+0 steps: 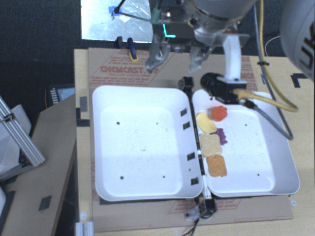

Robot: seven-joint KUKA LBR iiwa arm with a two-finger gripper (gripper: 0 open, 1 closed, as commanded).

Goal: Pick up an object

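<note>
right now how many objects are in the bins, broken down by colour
red-orange: 1, red-orange piece
yellow: 1, yellow piece
purple: 1, purple piece
tan: 1, tan piece
orange: 1, orange piece
total: 5, all in the right bin

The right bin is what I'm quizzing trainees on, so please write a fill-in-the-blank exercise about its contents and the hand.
1. The objects lie in the ____ bin.
2. They sit along that bin's ____ edge.
3. The red-orange piece lies at the ____ end of the row.
4. The hand, its fingers spread, grips ____.

Missing words: right; left; far; nothing
</note>
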